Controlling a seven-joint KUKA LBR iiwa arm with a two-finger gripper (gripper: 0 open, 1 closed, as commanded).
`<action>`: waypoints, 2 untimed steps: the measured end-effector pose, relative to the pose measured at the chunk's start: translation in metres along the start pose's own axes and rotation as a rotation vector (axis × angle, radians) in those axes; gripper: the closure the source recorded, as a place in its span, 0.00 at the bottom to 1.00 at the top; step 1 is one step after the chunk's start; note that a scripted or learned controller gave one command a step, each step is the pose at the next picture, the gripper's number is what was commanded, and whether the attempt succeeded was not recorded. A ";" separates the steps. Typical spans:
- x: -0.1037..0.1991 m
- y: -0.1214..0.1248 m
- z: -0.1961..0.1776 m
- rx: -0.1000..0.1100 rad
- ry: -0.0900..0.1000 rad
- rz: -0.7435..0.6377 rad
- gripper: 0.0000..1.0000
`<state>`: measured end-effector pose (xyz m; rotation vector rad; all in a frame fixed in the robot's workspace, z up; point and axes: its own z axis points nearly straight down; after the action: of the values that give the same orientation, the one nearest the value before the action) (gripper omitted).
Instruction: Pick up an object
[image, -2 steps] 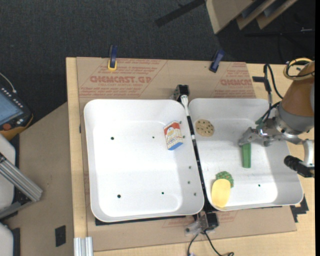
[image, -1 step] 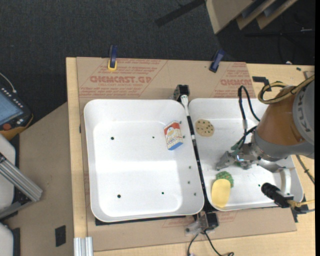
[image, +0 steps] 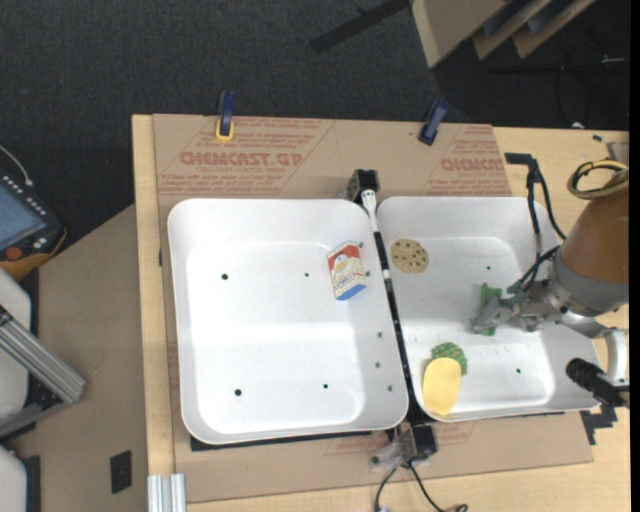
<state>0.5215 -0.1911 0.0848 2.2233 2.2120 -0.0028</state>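
Two shallow white bins sit side by side on a cardboard sheet (image: 300, 150) printed with red lettering; a blue clamp (image: 226, 115) and a second clamp (image: 433, 122) pin its far edge.

Left bin (image: 200, 300): one small milk-carton-like box (image: 346, 271), red, white and blue, lies near the bin's right wall, toward the far side.

Right bin (image: 470, 220): a round tan cookie (image: 408, 255) with dark specks lies at the far left. A yellow piece with a green top (image: 442, 378), like a toy vegetable, lies at the near left, just beside the dividing wall. A small green object (image: 488, 303) sits about mid-bin, right of centre.

The arm (image: 600, 245) reaches in from the right, its orange band above the grey wrist. The gripper (image: 492, 318) is low in the right bin, at the green object. The green piece appears between the finger ends, so the gripper looks closed on it, though the detail is small; whether the object is off the bin floor cannot be told.

Cookie and yellow piece lie well apart from the gripper, to its left. Black cables (image: 535, 215) run along the bin's right rim beside the wrist.
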 end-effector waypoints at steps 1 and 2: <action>-0.031 0.030 0.001 0.007 0.014 -0.006 0.00; 0.016 0.057 0.000 -0.001 0.005 -0.010 0.00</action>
<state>0.5787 -0.1755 0.0848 2.2137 2.2256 0.0031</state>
